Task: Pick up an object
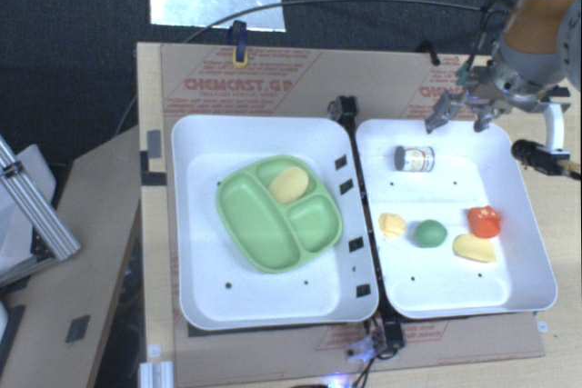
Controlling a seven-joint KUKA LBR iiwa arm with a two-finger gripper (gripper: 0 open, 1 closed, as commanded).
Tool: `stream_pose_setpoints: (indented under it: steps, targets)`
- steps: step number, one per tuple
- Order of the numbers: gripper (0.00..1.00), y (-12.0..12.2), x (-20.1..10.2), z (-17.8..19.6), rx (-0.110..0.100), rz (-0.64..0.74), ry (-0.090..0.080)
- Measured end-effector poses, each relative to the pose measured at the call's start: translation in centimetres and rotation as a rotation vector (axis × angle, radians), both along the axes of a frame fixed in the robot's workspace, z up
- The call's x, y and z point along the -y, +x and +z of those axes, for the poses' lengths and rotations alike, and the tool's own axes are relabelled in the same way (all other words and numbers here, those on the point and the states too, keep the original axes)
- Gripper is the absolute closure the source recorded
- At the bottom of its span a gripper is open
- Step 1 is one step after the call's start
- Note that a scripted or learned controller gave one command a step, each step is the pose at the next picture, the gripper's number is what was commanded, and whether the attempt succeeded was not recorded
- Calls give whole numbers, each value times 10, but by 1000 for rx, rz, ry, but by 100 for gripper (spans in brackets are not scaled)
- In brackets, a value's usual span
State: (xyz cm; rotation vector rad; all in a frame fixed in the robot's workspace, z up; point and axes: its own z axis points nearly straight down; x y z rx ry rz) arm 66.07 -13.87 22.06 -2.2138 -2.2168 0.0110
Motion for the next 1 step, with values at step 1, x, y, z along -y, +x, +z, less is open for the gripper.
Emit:
stream_pose_setpoints:
  steps: [1]
  targets:
    - [0, 3, 0, 8, 13, 2, -2]
